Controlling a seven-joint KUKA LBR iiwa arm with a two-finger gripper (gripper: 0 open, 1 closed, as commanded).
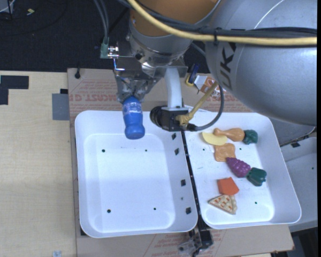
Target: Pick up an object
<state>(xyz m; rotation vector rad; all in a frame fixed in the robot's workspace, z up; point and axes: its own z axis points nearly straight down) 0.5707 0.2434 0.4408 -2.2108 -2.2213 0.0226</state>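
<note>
Grey and orange, the KUKA arm [257, 47] looms over two white bins; its gripper [131, 98] grips a blue bottle [133, 119] by the top above the left bin's [91, 197] far edge. The pick looks done; next, a steady lift.

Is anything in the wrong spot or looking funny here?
One thing stands out: a blue bottle hangs tilted from the gripper above the left bin's back edge. All the toy food, like the pizza slice and purple grapes, lies in the right bin.
</note>
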